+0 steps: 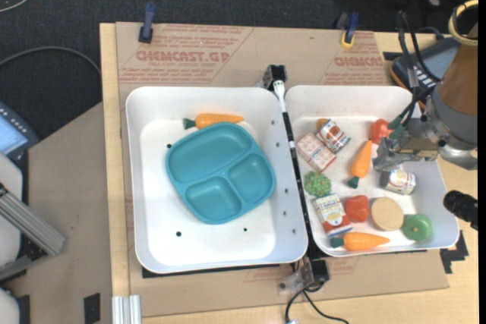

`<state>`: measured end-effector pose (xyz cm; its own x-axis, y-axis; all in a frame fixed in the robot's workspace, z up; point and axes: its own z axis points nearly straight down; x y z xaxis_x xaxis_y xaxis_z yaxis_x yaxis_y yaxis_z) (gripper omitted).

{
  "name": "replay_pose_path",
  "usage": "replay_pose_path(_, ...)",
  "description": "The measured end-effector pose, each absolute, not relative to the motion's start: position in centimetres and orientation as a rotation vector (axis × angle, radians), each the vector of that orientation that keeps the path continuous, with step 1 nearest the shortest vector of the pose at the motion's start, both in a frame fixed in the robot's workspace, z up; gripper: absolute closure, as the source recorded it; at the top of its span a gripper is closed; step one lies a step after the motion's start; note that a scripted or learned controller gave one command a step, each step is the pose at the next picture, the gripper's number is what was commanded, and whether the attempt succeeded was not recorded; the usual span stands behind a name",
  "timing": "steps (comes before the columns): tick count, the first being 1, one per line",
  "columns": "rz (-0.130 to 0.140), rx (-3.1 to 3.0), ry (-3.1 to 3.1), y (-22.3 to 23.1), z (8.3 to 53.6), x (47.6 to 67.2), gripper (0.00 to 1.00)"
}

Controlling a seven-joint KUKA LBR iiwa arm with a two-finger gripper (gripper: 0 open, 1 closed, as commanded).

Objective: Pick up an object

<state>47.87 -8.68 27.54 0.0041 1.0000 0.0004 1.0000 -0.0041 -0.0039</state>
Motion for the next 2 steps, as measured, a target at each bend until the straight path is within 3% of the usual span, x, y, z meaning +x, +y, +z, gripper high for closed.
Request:
replay_pose_path(1, -0.008, -2.215, -2.233, -1.7, 31.6, 49.1, 1.0)
replay_pose_path(2, 0.008, -2.226, -2.211, -7.6, 26.1, 47.8, 1.0)
